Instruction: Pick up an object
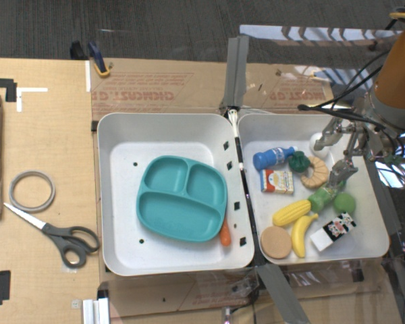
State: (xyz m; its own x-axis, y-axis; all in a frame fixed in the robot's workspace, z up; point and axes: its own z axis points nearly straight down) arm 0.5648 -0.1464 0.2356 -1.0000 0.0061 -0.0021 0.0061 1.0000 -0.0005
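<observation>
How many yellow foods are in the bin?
2: a corn cob in the right bin, and a banana just below it. Others may hide under the end effector.

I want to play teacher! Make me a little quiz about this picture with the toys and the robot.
1. True or false: the teal plate lies in the left bin.
2. What lies on the bench left of the bins, below the tape roll? A) a spoon B) scissors C) a cup
3. Fill in: the robot's hand is over the ____ bin, close above the green toy.

Key: 1 true. 2 B. 3 right; that is the right bin, where the banana and the blue bottle also lie.
</observation>
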